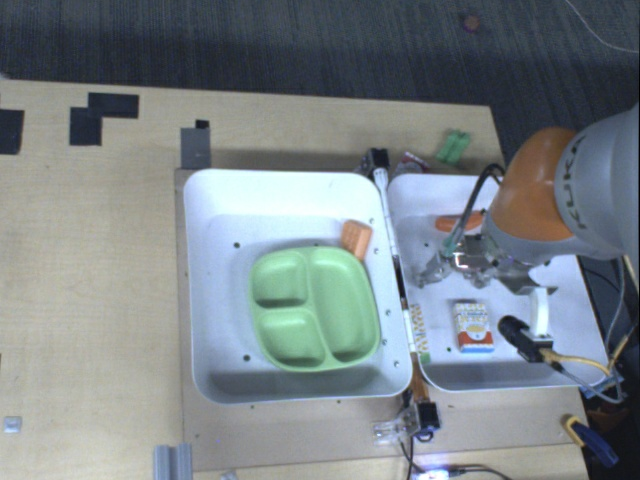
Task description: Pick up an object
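Note:
My gripper hangs low over the left half of the right bin, reaching in from the right under the orange-banded wrist. A small white carton with orange and blue print lies flat on the bin floor just in front of the gripper, apart from it. An orange, carrot-like piece lies behind the gripper near the bin's back, partly hidden by the arm. I see nothing between the gripper's tips.
The left bin holds a green divided plate and a small orange block by its right wall. A green object lies on the bench behind the right bin. The wall between the bins runs just left of the gripper.

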`<state>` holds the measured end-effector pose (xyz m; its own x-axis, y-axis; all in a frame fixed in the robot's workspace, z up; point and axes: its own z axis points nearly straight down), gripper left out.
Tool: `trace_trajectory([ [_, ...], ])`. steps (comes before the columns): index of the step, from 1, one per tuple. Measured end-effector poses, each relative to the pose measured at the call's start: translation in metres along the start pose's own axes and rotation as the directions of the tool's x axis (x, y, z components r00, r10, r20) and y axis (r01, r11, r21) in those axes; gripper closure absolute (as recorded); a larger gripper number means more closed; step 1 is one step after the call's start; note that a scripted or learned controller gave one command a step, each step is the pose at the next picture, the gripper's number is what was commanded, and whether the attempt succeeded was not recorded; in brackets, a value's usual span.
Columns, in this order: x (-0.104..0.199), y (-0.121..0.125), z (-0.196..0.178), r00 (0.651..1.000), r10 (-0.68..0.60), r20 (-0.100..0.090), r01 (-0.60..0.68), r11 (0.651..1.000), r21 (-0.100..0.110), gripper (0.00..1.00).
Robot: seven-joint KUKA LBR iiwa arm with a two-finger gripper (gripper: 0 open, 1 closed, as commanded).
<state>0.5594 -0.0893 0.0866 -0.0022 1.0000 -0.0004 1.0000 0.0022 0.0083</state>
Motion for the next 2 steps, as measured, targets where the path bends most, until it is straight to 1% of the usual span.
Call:
trace_trajectory([
  [1,0.0,0.002,-0.0118,1.0,0.0,0.001,0.001,1.0,-0.006,1.0],
  [2,0.0001,0.0018,-0.0116,1.0,-0.001,0.001,0.001,1.0,-0.005,0.0],
])
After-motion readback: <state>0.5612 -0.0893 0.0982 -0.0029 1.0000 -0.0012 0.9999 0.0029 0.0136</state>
